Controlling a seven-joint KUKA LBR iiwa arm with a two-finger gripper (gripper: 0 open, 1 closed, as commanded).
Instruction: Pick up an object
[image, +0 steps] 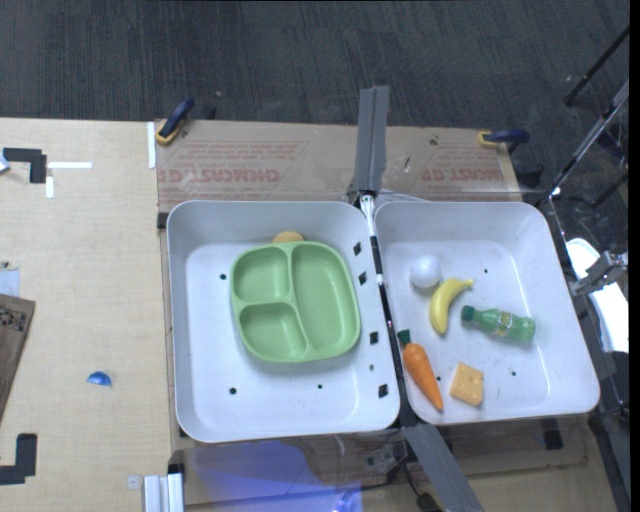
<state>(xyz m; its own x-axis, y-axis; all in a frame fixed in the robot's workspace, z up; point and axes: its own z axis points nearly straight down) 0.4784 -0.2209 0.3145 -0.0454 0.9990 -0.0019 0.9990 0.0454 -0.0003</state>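
In right bin (520, 260): carrot (423, 375) long axis diagonal, tip toward near-right corner; hand state cannot tell.

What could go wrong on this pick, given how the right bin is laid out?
1. The banana lies close between the white ball and the green bottle; a descent there may knock a neighbour.
2. The ball and bottle are round and may roll away when nudged.
3. The carrot lies by the right bin's inner wall, beside the cheese wedge, leaving little room to close around it.
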